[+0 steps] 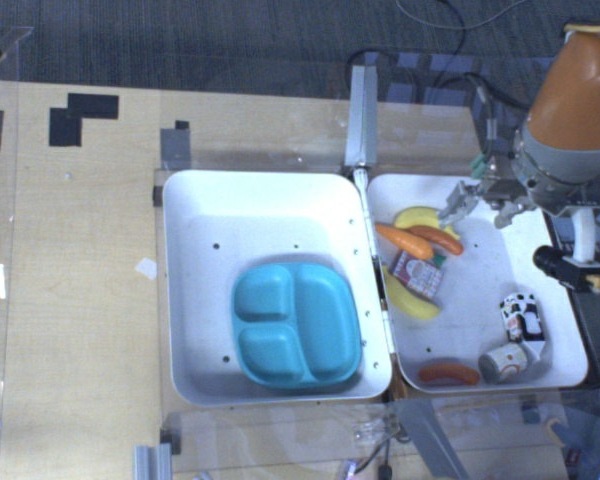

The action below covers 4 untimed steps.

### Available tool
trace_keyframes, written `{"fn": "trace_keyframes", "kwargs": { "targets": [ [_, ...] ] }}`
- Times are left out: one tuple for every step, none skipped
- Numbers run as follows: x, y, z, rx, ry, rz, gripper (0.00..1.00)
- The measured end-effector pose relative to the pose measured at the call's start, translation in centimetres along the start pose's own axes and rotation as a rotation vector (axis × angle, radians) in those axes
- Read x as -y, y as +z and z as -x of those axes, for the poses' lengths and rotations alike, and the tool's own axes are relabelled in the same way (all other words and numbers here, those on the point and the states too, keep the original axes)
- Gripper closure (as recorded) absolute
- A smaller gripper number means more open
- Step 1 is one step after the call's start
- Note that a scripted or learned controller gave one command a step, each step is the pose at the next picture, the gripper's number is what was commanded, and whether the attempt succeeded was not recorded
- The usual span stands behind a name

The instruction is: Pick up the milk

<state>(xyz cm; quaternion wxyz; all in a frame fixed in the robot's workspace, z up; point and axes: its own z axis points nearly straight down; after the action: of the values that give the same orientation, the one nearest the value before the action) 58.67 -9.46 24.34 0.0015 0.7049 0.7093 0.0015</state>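
The milk (523, 318) is a small carton with black and white cow patches, lying near the right wall of the right bin (480, 268). My gripper (480, 206) hangs over the far part of that bin, up and to the left of the milk and well apart from it. Its two fingers are spread open with nothing between them. The orange band of the arm sits above it at the right edge of the view.
Two orange carrots (420, 238), a yellow banana (412, 298) and a purple packet (418, 273) lie left of the milk. A grey cup (504, 361) and a red sausage (448, 373) lie at the front. A blue divided plate (295, 323) sits in the left bin (200, 268).
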Motion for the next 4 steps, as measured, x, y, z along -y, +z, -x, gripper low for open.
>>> {"fn": "trace_keyframes", "kwargs": {
  "targets": [
    [3.3,2.8,5.6,0.001,-0.151,0.001,0.0],
    [9.4,10.5,10.4,0.001,-0.084,-0.001,0.0],
    [9.1,13.2,10.5,0.021,-0.095,0.031,0.0],
    [8.5,11.6,10.8,0.034,-0.095,0.051,1.0]
  ]
}}
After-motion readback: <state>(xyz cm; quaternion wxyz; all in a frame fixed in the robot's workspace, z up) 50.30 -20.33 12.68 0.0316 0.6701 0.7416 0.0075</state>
